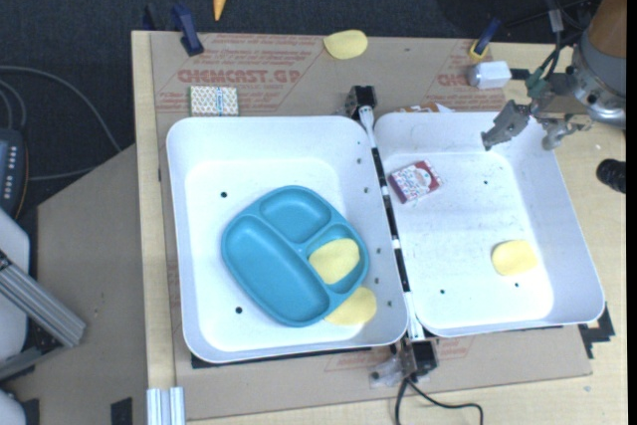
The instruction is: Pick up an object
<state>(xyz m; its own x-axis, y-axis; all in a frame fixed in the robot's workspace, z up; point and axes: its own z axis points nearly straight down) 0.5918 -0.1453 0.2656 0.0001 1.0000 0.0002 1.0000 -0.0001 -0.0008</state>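
My gripper (525, 128) hangs over the far edge of the right bin (557, 204), fingers spread apart and open with nothing between them. In that bin lie a small red-and-white packet (414, 181) at the near-left and a yellow lump (514, 257) toward the front right. The left bin (199, 174) holds a blue divided plate (284, 254) with a yellow piece (335, 259) in one compartment. A second yellow piece (351, 307) lies beside the plate's front edge.
On the bench behind the bins sit a yellow lump (345, 44), a patterned packet (214, 100), a blue clip (186, 29) and a white block (491, 74). A small carrot-shaped toy (220, 1) lies on the dark floor beyond.
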